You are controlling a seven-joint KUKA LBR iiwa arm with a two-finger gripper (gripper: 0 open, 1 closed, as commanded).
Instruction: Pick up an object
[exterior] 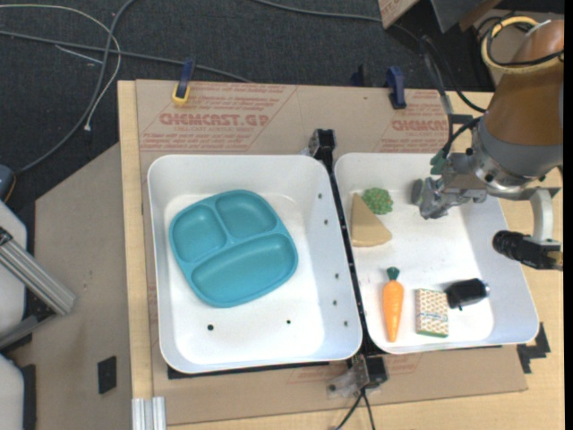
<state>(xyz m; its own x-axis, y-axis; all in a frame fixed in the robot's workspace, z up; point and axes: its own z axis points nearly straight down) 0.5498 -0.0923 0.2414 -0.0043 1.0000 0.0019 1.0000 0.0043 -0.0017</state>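
Observation:
The right bin [501, 330] holds several items. A green broccoli floret [377, 201] lies at its back left, touching a tan wedge [366, 225]. An orange carrot [392, 304] sits near the front, beside a small patterned box [431, 313]. A small black object [466, 292] rests just right of the box. My gripper [432, 199] hangs over the back of this bin, a short way right of the broccoli, with nothing seen in it.
The left bin [179, 330] carries a blue divided plate [235, 247]. A black divider runs between the bins. A black part [526, 249] juts over the right bin's right rim. Blue clamps [184, 79] grip the cardboard's back edge.

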